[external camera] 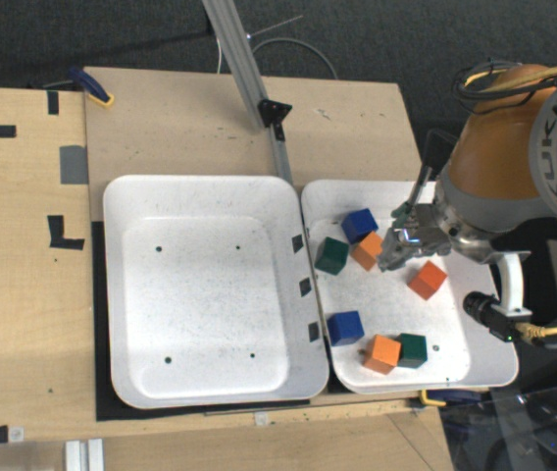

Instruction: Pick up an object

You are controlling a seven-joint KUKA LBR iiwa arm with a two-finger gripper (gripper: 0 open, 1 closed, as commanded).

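Gripper (393, 253) beside orange cube (366, 252), blue cube (359, 225)

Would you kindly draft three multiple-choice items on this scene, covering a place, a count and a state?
1. Which bin holds the blocks?
A. left bin
B. right bin
C. both

2. How many blue blocks are there?
A. one
B. two
C. four

3. How do the orange and green blocks at the right bin's front edge sit?
A. side by side
B. stacked
C. far apart

Answers:
1 B: all blocks lie in the right bin.
2 B: one blue block at the back, another blue block in front.
3 A: the orange block adjoins the green block.
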